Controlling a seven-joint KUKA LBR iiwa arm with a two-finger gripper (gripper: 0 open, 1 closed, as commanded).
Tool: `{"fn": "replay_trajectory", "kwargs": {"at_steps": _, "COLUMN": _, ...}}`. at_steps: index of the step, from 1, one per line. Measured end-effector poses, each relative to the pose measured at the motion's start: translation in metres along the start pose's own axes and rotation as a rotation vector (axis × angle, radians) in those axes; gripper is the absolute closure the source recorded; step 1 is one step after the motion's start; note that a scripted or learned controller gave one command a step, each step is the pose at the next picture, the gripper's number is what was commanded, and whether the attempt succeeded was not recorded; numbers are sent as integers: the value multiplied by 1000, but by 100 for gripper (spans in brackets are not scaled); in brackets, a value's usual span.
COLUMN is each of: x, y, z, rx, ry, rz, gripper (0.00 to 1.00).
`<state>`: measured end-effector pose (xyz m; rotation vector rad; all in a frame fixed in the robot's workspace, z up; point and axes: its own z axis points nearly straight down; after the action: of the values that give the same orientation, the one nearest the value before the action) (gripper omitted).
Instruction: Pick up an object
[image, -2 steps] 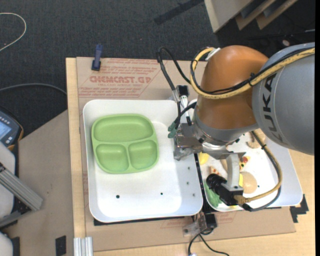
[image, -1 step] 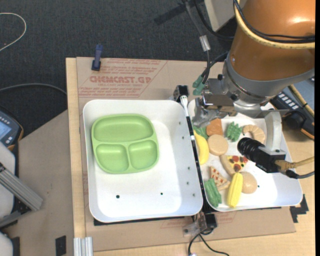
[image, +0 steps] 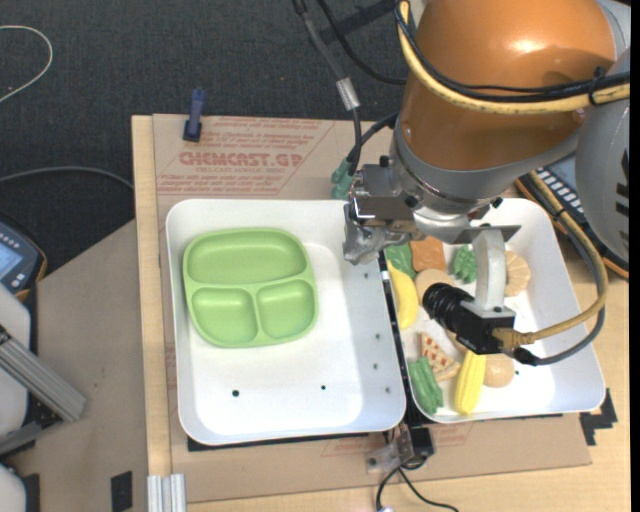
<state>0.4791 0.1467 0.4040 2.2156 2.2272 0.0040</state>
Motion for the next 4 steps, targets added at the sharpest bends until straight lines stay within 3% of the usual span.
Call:
{"fn": "replay_trajectory", "kwargs": {"at_steps": 1, "x": 48, "y": 1, "z": -93, "rx": -9, "ry": 4, "rz": 0, "gripper": 100}}
{"fn": "replay_trajectory", "kwargs": {"at_steps": 2, "x": 80, "y": 0, "z": -79, "rx": 5, "ry": -2, "rz": 1, "gripper": 100}}
{"fn": "replay_trajectory", "kwargs": {"at_steps": 3, "x": 40, "y": -1, "z": 45, "rx": 16, "ry": -8, "rz": 11, "gripper": 100}}
{"fn": "replay_trajectory", "kwargs": {"at_steps": 4, "x": -21, "y": 1, "z": 2, "rx": -4, "ry": -2, "rz": 13, "gripper": 100}}
